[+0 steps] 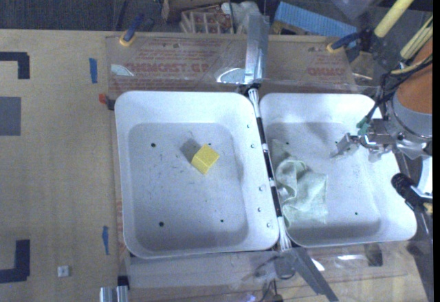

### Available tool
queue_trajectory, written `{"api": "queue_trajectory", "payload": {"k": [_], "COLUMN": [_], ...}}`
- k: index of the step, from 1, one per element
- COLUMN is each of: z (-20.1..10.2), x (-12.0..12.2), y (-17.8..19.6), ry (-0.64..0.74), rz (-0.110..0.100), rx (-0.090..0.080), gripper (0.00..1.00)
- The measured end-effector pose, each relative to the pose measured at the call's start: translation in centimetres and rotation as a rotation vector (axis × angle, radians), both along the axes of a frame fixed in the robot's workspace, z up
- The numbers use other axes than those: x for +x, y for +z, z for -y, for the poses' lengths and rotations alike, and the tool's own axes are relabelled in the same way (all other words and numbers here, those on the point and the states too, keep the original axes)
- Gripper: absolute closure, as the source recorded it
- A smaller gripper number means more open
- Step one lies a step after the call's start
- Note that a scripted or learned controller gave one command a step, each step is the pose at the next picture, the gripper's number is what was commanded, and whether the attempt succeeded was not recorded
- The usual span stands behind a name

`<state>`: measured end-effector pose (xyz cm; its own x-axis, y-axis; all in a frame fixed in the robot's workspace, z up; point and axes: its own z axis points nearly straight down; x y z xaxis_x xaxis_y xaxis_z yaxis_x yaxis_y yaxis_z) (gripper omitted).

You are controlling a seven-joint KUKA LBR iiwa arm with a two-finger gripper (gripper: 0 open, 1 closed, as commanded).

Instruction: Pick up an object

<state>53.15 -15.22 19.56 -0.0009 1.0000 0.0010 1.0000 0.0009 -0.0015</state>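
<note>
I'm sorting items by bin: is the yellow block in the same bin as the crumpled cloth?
No. The yellow block lies in the left bin, while the crumpled cloth lies in the right bin.

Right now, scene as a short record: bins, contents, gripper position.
left bin: holds a yellow block near its middle, next to a small grey piece
right bin: holds a crumpled pale green cloth by its left wall
gripper: above the right bin, up and right of the cloth, nothing visible between its fingers
arm: enters from the right
task status: no object picked up
</note>
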Motion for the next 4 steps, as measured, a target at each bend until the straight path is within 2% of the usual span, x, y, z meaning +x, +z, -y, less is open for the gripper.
{"api": "queue_trajectory", "payload": {"k": [1,2,3,4], "z": [-7.9,-13.9,-20.3,-26.7], "x": [1.0,-5.3,-5.2,1.2], "y": [-1.1,-1.2,-1.1,-4.2], "ry": [0.054,-0.005,0.476,0.478], "rz": [0.0,-0.001,-0.001,0.003], "rx": [0.0,0.0,0.001,-0.001], "gripper": [0.0,0.0,0.0,0.0]}}
